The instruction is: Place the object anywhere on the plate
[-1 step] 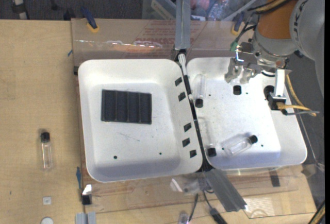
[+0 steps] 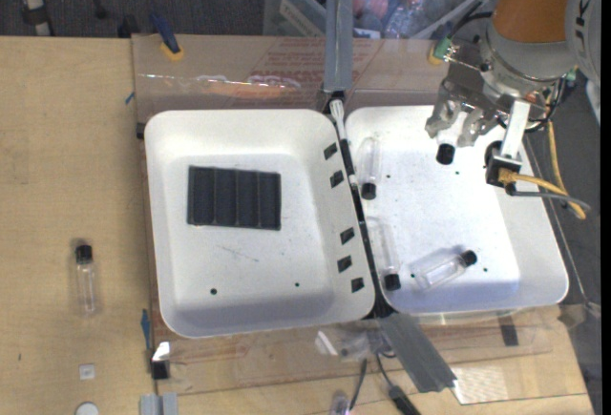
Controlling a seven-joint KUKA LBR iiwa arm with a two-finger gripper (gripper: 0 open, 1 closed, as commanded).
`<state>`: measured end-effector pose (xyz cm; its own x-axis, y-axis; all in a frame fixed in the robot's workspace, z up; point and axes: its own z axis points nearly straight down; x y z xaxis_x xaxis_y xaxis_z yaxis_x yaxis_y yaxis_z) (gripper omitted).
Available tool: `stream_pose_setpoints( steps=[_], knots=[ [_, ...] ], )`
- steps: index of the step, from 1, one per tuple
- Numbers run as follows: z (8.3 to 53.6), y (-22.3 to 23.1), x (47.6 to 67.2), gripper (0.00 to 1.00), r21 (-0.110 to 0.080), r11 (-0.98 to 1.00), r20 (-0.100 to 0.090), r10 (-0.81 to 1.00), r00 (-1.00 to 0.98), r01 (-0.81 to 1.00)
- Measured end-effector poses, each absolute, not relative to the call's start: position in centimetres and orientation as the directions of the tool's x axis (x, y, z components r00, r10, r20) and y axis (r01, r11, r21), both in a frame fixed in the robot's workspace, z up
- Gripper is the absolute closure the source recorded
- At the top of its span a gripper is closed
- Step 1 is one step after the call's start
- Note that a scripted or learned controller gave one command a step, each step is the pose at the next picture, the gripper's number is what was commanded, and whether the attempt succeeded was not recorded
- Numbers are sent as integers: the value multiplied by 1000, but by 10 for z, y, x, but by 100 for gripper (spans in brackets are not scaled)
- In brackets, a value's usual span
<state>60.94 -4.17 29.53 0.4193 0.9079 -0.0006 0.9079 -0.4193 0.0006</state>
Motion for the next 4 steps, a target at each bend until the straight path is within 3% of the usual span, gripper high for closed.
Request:
stream_pose_setpoints(
  steps=[1, 2, 4],
  knots=[
    [204, 22, 567, 100, -4, -538, -1, 843, 538, 843],
    [183, 60, 512, 100, -5, -321, -1, 947, 321, 947],
    [157, 82, 507, 100, 58, -672, 35, 740, 672, 738]
  ],
)
